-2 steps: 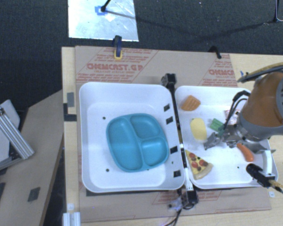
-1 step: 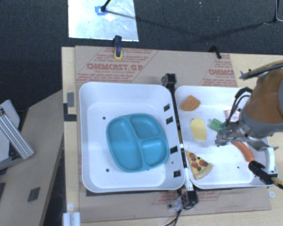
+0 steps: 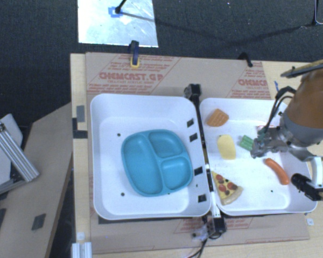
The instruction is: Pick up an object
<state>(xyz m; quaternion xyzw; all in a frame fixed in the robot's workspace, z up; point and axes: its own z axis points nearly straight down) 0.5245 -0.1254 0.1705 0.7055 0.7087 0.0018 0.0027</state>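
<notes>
The right bin (image 3: 247, 200) holds several toy foods: an orange ridged piece (image 3: 217, 117) at the back, a yellow lump (image 3: 226, 147), a small green piece (image 3: 245, 142), a red-orange sausage (image 3: 277, 171) and a pizza slice (image 3: 226, 187) at the front left corner. My gripper (image 3: 258, 149) hangs low over the middle of this bin, just right of the green piece and up-left of the sausage. The gripper's dark body covers its tips, and nothing shows in its grasp.
The left bin (image 3: 105, 144) carries a blue divided plate (image 3: 156, 161). A black clip strip (image 3: 199, 144) runs along the wall between the bins. The grey and orange arm (image 3: 307, 112) covers the right bin's far right side. Cardboard lies under both bins.
</notes>
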